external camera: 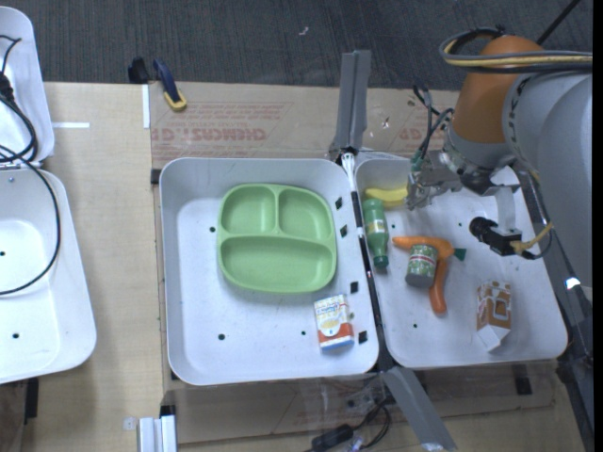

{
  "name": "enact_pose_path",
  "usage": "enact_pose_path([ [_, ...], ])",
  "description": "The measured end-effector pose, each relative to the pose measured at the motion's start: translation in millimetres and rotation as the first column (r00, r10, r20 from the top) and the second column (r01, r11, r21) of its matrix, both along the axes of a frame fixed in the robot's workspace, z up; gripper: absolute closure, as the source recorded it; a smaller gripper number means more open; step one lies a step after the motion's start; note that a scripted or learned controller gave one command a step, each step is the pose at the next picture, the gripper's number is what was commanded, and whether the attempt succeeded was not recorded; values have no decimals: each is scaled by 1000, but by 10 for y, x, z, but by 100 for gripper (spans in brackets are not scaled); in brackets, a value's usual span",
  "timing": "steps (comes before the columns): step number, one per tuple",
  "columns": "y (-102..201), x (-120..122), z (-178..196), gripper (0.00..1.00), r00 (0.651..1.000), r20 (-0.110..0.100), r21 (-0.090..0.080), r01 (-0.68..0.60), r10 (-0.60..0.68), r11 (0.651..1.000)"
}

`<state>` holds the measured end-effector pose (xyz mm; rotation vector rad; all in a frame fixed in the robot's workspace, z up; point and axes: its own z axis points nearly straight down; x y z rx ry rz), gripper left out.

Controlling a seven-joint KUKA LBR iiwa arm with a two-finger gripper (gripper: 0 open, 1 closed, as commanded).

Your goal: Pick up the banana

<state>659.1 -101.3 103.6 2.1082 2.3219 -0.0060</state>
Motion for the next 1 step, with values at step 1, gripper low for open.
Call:
enact_pose_path([
  [1, 1, 2, 2, 0, 1000, 1, 0, 0, 0, 1000],
])
